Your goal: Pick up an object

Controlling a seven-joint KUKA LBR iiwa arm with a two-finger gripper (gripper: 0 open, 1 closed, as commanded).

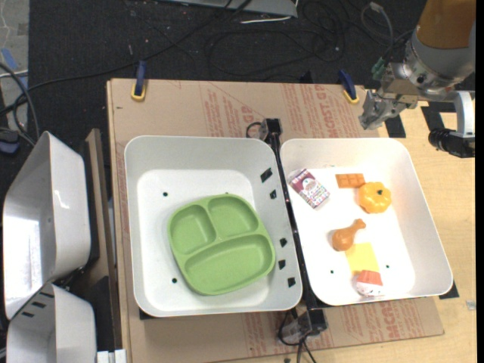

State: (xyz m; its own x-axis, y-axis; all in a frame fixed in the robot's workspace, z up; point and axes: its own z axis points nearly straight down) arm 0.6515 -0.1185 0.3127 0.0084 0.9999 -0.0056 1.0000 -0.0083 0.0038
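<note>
The toy chicken drumstick (pixel 347 235) lies in the right bin (pixel 423 203), between an orange pepper (pixel 375 197) and a yellow block (pixel 364 258), while the gripper (pixel 376 113) hangs above the bench beyond the bin's far rim, its finger state impossible to tell.

a robotics lab bench seen from above: two shallow white bins (pixel 344 290) sit side by side on a cardboard-covered board (pixel 204 108) held by yellow and blue clamps (pixel 138 88). loose black cables (pixel 249 40) trail over dark flooring behind, and a grey industrial arm with an orange band (pixel 446 13) reaches in from the right over toy food and a green divided plate (pixel 221 243).
</note>
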